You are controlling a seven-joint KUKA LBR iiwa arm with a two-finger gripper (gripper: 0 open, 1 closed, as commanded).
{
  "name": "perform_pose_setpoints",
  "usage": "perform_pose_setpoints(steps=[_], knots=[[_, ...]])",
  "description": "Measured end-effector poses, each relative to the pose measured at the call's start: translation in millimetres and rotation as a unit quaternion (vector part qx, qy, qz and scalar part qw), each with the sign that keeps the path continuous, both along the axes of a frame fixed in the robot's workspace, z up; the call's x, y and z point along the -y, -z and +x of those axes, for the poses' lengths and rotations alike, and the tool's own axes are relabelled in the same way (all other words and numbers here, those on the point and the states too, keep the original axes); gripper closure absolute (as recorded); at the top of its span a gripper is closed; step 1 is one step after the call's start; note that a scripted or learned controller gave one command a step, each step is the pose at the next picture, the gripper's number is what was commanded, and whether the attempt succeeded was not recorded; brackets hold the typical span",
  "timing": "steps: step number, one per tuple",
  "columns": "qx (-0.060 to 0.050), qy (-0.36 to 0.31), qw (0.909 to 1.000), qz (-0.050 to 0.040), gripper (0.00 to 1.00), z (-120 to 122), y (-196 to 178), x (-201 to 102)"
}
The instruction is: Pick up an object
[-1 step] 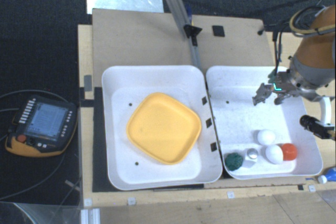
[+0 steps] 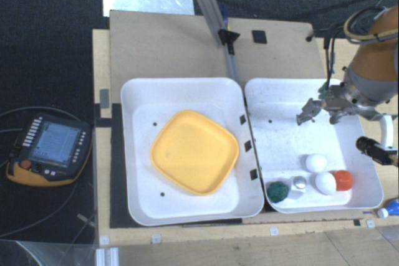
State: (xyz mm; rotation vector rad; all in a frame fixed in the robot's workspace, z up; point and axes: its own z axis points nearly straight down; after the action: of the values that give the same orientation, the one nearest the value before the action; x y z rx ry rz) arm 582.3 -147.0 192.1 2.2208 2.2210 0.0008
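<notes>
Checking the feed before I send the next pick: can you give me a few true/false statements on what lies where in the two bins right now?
1. The yellow plate lies in the left bin. True.
2. Two white balls sit in the left bin. False: both are in the right bin, near its front edge.
3. The gripper hangs above the right bin. True.
4. The orange ball is between the gripper's fingers. False: it lies in the bin beside a white ball.
5. A dark green object lies in the right bin's front left corner. True.

Grey arm [image 2: 368, 81] with orange band, black cables, and dark metal claw [image 2: 319, 110].
</notes>
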Motion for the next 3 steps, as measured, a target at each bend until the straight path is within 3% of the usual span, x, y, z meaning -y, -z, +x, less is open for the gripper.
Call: perform_pose_setpoints(steps=[2,3], knots=[[-0.002,0.000,1.0000,0.0004,0.00,-2,100,9],[0.001,0.000,1.0000,0.0000,1.00,-1,87,10]])
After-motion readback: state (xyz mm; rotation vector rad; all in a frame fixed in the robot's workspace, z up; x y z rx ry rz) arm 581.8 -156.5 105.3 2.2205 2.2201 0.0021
